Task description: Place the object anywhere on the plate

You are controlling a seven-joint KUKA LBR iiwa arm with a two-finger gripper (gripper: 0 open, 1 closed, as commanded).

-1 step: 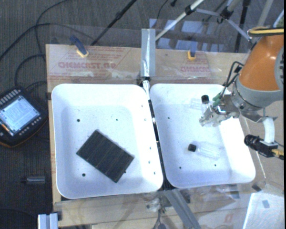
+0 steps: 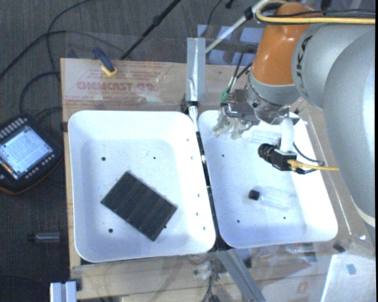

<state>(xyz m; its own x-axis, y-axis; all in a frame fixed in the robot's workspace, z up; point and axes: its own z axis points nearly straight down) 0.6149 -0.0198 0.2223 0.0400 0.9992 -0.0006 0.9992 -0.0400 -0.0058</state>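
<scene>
Pick not yet made: gripper [image 2: 233, 126], grip state unclear, hovers over right bin [image 2: 315, 222]; small clear object [image 2: 271, 197] below it; plate [image 2: 139, 205] in left bin [image 2: 88, 143]; next, descend and grasp

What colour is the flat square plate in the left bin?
The plate is dark grey, nearly black, with faint ridged lines across it, in the camera view.

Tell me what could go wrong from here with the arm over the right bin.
The clear object with its black cap is see-through against the right bin, so a grasp may miss. The gripper sits near the bin's far left corner, away from it. The dark plate lies across the divider in the left bin; a carry might clip the rims.
</scene>
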